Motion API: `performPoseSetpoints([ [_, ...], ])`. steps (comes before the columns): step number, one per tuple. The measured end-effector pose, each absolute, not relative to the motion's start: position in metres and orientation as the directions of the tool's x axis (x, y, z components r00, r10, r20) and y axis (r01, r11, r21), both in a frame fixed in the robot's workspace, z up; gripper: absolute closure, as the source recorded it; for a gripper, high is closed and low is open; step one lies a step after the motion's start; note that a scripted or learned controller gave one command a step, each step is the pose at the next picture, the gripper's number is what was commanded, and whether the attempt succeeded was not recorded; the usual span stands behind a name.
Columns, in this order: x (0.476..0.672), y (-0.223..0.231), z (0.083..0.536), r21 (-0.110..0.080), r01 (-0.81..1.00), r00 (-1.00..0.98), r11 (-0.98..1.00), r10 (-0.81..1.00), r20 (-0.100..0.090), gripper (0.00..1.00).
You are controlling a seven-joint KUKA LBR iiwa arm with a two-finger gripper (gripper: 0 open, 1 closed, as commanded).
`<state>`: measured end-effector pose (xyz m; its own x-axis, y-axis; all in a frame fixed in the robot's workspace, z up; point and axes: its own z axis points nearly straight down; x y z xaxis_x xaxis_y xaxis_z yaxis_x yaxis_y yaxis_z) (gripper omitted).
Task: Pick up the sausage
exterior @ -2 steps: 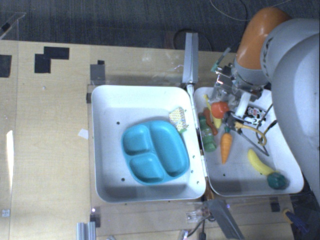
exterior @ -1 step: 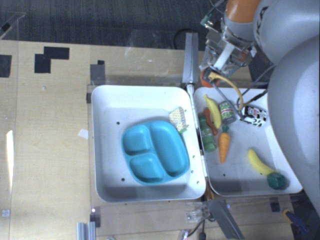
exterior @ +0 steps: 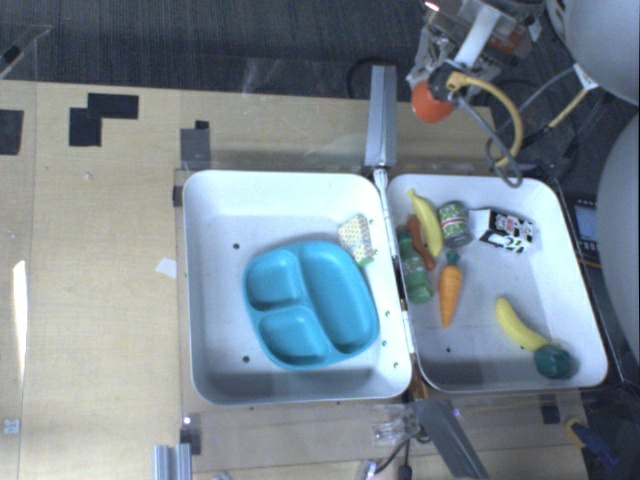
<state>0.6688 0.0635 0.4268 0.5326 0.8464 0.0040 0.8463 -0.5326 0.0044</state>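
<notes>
The sausage [exterior: 419, 242] is a short red-brown piece lying in the right bin [exterior: 570, 268] near its left wall. It is wedged between a yellow banana [exterior: 426, 222] and a green item [exterior: 412, 271], and the banana partly covers it. My gripper [exterior: 437, 86] hangs high beyond the far edge of the bins, well away from the sausage. A round red-orange object [exterior: 432, 104] sits at its fingertips and looks clamped between them.
The right bin also holds a small can [exterior: 454, 223], a black-and-white toy [exterior: 507, 232], a carrot [exterior: 450, 294], a second banana [exterior: 519, 325] and a dark green piece [exterior: 553, 361]. The left bin [exterior: 215, 268] holds a blue divided plate [exterior: 311, 303] and a patterned packet [exterior: 357, 238].
</notes>
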Motion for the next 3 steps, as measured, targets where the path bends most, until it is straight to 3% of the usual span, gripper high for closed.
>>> performPoseSetpoints([
  [1, 0.593, 0.048, 0.312, 0.002, 0.904, 0.428, -0.428, 0.904, 0.001, 1.00],
  [2, 0.535, 0.049, 0.215, 0.000, 0.855, 0.519, -0.519, 0.855, 0.001, 1.00],
  [3, 0.537, 0.049, 0.226, 0.002, 0.856, 0.518, -0.518, 0.856, 0.004, 1.00],
])
